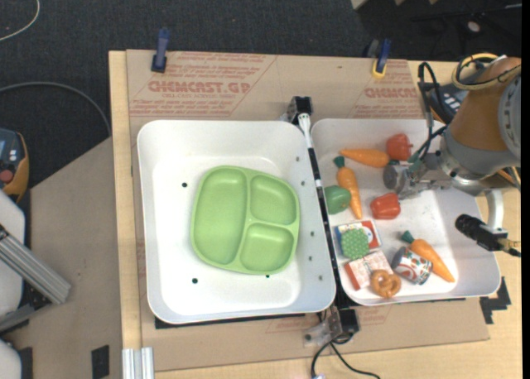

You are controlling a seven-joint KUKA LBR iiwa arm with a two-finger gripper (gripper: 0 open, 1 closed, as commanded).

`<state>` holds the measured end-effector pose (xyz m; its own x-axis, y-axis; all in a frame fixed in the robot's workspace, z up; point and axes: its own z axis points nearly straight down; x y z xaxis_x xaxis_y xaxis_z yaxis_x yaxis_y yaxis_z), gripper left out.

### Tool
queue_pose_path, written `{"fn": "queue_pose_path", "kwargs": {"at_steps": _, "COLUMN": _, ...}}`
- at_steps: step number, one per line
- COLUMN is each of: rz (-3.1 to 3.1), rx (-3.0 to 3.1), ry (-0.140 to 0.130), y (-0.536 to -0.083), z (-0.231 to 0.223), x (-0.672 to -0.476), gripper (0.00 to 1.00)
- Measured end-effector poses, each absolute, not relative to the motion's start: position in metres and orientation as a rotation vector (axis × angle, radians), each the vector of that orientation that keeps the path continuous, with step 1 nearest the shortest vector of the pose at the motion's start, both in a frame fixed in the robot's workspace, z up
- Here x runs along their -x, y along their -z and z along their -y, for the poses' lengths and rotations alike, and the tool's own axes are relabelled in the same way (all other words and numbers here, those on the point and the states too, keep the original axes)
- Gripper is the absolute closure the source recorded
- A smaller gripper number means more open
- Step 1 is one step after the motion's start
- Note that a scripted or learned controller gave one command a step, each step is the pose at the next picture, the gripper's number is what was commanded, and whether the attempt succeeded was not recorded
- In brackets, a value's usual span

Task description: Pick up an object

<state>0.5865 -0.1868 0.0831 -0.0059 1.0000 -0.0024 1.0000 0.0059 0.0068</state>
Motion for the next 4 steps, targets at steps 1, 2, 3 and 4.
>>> {"fn": "queue_pose_path", "kwargs": {"at_steps": 1, "rz": -2.23, "rx": -2.21, "ry": -0.008, "y": -0.113, "z": 0.097, "x": -0.602, "gripper": 1.0}}
{"fn": "queue_pose_path", "kwargs": {"at_steps": 2, "rz": -2.221, "rx": -2.229, "ry": 0.001, "y": -0.189, "z": 0.089, "x": -0.493, "gripper": 1.0}}
{"fn": "queue_pose_path", "kwargs": {"at_steps": 3, "rz": -2.23, "rx": -2.22, "ry": 0.001, "y": -0.184, "z": 0.039, "x": -0.478, "gripper": 1.0}}
{"fn": "queue_pose_path", "kwargs": {"at_steps": 4, "rz": -2.229, "rx": -2.212, "ry": -0.007, "y": -0.219, "z": -0.018, "x": -0.481, "gripper": 1.0}}
